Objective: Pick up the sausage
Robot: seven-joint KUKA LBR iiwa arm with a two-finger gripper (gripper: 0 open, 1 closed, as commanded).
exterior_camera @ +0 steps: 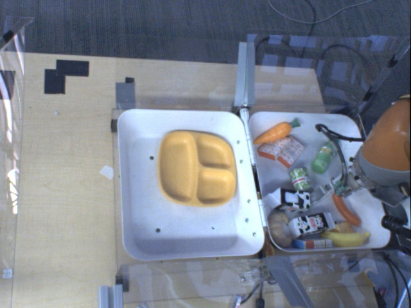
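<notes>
The sausage [347, 211], a short reddish-orange link, lies slantwise near the front right of the right bin [302, 118], just above the banana [346, 239]. My gripper [338, 186] hangs low over the bin just up and to the left of the sausage's upper end, very close to it. Nothing is visibly held in it. The arm's orange band [390, 136] sits over the bin's right edge and hides that part of it.
The right bin also holds a carrot [275, 133], a red-and-white packet [282, 151], a green bottle [322, 158], a small can [299, 179], cow-patterned cartons [309, 223] and a round brown item [279, 224]. The left bin [138, 236] holds a yellow divided plate [196, 167].
</notes>
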